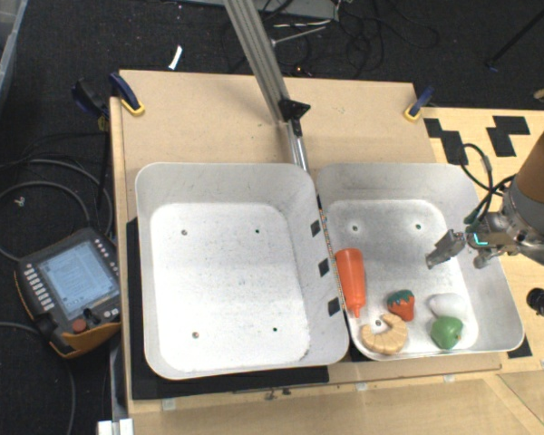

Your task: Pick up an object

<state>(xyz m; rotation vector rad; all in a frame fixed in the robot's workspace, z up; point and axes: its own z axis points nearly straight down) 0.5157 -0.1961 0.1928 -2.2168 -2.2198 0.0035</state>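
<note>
Nothing is picked up yet: the gripper (460, 251) hangs with jaws released and holding nothing over the right bin (381, 188), its objects—carrot (351, 279), strawberry (400, 303), green fruit (447, 333)—lying near the tabletop's front edge.

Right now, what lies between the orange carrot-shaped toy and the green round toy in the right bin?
In the camera view, a small red-and-green strawberry-like toy sits between the orange carrot-shaped toy and the green round toy.
</note>
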